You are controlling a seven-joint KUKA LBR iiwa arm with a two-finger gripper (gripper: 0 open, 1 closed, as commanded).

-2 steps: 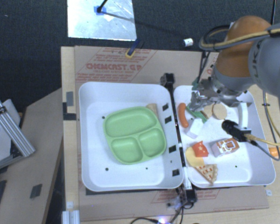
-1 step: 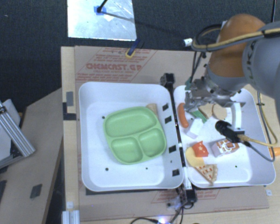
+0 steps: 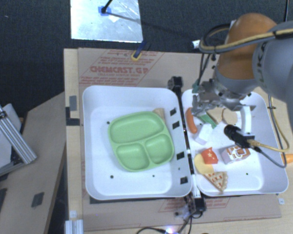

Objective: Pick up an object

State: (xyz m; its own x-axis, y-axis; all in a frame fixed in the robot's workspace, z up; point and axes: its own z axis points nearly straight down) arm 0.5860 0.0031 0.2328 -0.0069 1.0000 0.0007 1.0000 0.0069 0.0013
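A hot dog (image 3: 190, 120), smooth and orange-red, is seen in the right bin (image 3: 271, 179), upper left corner, long axis running top to bottom of frame. The gripper (image 3: 201, 105) is placed just above it; finger state cannot be told. A glossy green divided plate (image 3: 139, 140) is seen in the left bin (image 3: 95, 145).

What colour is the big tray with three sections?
The divided tray is light green, seen in the camera view, lying in the left white bin.
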